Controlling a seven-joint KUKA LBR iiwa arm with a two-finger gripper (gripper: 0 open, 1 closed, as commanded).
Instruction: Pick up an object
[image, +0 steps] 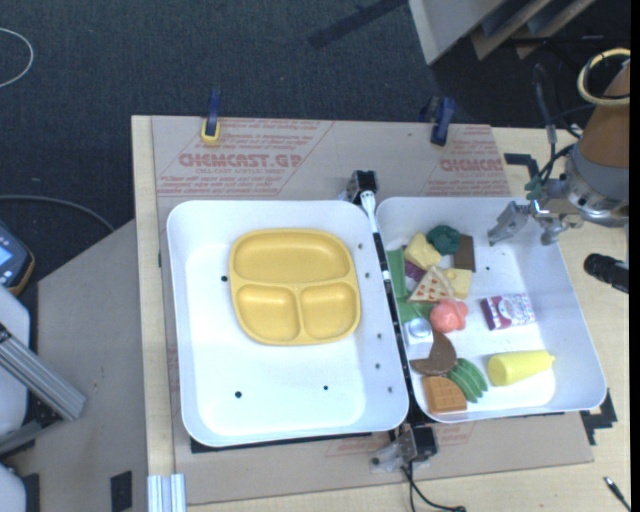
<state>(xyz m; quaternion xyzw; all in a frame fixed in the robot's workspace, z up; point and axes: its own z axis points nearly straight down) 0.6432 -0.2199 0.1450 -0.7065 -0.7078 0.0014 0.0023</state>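
A: Toys fill the left part of the right bin, bunched against the wall it shares with the left bin.

B: And the gripper?

A: It hangs over the right bin's far right corner, above bare white floor. Its fingers look spread apart, with nothing between them and nothing touching them. The nearest toy sits well to its left.

B: What does the pile look like?

A: Small play-food pieces: a dark green lump at the far end, a pizza wedge below it, a red-orange ball in the middle, and a brown piece, a green pickle shape and a tan cracker at the near end. Many touch or overlap. Two lie more apart: a purple-and-white packet in mid-bin, and a yellow corn cob nearer the front.

B: Room to move?

A: The right side of that bin's floor is open, from the far corner down along the right wall. The left bin carries a yellow divided plate toward its far end, with bare floor in front of it. Both bins rest on a brown board on the bench.
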